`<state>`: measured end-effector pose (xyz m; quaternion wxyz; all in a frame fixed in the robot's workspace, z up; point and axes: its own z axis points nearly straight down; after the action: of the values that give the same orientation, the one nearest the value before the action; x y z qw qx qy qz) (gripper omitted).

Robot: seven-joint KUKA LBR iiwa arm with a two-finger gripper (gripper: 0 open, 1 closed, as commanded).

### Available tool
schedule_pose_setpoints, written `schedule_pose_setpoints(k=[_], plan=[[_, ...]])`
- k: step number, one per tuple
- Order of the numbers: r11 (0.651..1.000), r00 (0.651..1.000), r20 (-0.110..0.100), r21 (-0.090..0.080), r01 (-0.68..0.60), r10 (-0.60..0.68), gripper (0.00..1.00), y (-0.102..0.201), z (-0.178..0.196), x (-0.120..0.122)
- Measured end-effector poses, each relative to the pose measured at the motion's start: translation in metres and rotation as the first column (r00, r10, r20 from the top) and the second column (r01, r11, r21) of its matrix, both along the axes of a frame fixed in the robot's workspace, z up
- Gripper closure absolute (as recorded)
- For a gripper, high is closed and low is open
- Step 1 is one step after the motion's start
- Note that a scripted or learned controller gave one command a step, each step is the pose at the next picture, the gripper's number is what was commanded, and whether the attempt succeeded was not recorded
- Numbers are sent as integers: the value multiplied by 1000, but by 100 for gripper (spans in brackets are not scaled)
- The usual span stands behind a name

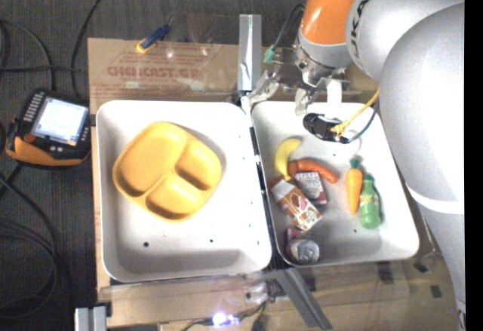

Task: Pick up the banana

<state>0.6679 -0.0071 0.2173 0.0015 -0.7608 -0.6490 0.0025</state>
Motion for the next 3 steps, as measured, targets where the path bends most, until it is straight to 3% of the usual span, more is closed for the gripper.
schedule_pose_setpoints(k=[1,2,3], plan=[[999,999,-2,-1,51,-51,0,-28,-37,-56],[999,999,-1,1,-39,39,0,-95,-58,-77],[980,980,11,-3,-200,200,0,-88,-129,-49]])
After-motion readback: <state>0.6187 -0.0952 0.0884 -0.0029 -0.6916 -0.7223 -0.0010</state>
